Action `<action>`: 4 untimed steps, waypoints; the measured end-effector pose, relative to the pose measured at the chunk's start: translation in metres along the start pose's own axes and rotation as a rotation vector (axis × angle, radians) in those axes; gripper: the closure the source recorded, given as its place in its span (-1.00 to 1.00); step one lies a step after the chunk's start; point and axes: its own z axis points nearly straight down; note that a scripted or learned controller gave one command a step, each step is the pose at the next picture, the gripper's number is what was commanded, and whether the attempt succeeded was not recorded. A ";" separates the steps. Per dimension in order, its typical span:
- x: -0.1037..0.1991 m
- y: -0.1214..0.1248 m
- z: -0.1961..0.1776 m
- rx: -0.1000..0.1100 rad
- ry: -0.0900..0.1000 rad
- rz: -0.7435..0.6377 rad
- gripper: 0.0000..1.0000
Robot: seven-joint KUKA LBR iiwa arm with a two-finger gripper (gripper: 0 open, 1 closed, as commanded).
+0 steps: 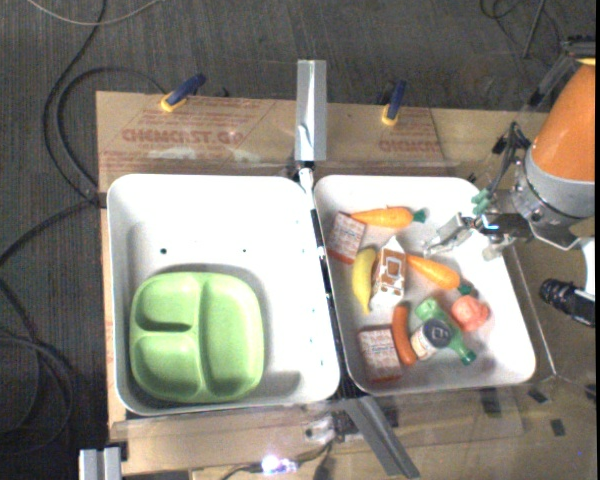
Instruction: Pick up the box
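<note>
The box (389, 273), a small white carton with orange-brown print, lies in the middle of the right bin (520, 353), tilted slightly. It is hemmed in closely. A banana (364, 278) lies along its left side, touching or nearly so. A carrot (432, 270) slants just off its right edge, and another carrot (383, 216) lies across the far part of the bin, beyond it. A red-and-white packet (347, 233) sits at the far left of that bin, beside the banana's far end. On the near side of the box lie a red chilli-like piece (403, 334), a dark bottle with a green cap (440, 338) and a reddish round fruit (470, 312), all crowded together. A second flat packet (379, 352) lies near the bin's near edge.

The gripper (458, 231) reaches in from the right over the far right part of the same bin, close to the far carrot's tip and to the right of the box, apart from it. Whether its jaws are spread or closed cannot be told from this angle, and nothing is seen held in it. The arm's orange band (568, 128) shows at the right edge.

The left bin (130, 203) holds a green divided plate (197, 336) in its near left part. Both bins rest on the desk (210, 133), where two clamps, blue and yellow (183, 92), grip the far edge.
</note>
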 end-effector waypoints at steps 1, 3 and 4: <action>0.086 0.008 0.091 0.002 0.000 0.157 -1.00; -0.063 -0.032 0.183 -0.015 -0.004 0.090 -1.00; -0.021 0.017 0.055 0.000 -0.002 0.228 -1.00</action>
